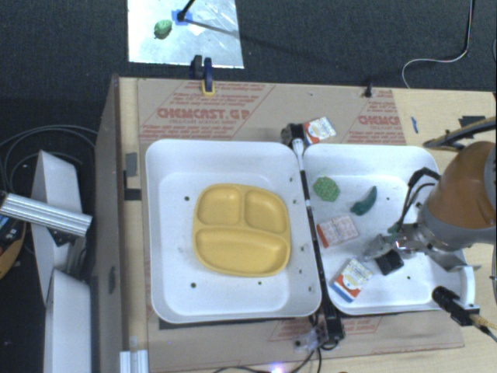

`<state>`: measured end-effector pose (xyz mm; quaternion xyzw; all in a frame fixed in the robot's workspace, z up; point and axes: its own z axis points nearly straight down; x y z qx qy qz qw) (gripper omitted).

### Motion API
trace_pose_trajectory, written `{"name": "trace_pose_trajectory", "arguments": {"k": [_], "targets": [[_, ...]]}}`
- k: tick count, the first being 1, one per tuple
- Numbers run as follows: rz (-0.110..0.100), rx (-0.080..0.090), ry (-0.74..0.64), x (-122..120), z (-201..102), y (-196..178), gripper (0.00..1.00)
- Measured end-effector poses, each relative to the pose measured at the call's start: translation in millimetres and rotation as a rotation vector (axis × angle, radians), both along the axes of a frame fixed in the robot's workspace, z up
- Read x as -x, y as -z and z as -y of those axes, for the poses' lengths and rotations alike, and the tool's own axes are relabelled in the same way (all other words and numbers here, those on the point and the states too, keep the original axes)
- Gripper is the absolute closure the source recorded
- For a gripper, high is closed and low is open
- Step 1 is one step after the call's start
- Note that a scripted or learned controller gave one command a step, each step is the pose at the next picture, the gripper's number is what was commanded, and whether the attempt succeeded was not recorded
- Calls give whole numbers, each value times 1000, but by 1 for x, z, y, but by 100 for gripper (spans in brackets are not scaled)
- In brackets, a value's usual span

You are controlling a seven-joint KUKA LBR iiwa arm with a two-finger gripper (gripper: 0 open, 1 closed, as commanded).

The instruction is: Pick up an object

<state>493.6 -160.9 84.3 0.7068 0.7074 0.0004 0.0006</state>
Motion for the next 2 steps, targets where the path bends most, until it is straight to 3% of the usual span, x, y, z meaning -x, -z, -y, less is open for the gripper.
{"name": "trace_pose_trajectory", "arguments": {"k": [1,2], "targets": [[2,-2,-1,-1,-1,-11,100],[2,-1,-4,-40,-88,-101,100]]}}
